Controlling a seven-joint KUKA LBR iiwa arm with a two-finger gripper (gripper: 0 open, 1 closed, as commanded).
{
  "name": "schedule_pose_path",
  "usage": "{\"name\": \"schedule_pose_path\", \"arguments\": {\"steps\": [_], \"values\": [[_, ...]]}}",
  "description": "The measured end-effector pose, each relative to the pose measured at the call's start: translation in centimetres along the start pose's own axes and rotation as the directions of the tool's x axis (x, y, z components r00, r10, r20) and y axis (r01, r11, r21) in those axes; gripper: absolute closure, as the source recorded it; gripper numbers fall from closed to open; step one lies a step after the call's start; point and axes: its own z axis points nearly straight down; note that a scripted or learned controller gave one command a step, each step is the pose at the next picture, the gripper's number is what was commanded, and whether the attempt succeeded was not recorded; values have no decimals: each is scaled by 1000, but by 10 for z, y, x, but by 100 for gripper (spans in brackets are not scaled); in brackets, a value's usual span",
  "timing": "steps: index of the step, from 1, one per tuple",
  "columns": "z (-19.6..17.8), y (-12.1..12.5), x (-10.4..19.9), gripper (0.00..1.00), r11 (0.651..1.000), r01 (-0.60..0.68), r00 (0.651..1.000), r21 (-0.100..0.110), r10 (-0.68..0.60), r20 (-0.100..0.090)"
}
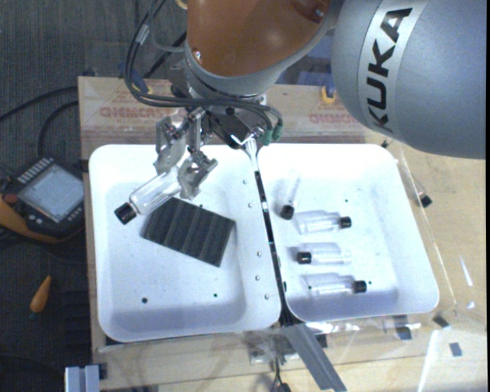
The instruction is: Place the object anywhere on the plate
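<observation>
Metal two-finger gripper (188,170) clamps a clear plastic vial with black cap (149,196) mid-body in the left white bin (114,300), just above the dark ribbed rectangular plate's (188,232) far-left edge; vial looks light, stiff, slippery.

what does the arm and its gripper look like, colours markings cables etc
The arm is a bulky, rounded grey casing with KUKA in large black letters on its side. Above the wrist sits a glossy orange band. Black cables loop from the wrist's left side. The gripper below is small and bare silvery metal, with dark fittings and wiring around its mount.
</observation>
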Motion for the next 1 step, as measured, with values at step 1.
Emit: {"name": "schedule_pose_path", "arguments": {"steps": [1], "values": [[-36, -54, -34, 100, 880, 476, 880, -1, -476, 0]]}}
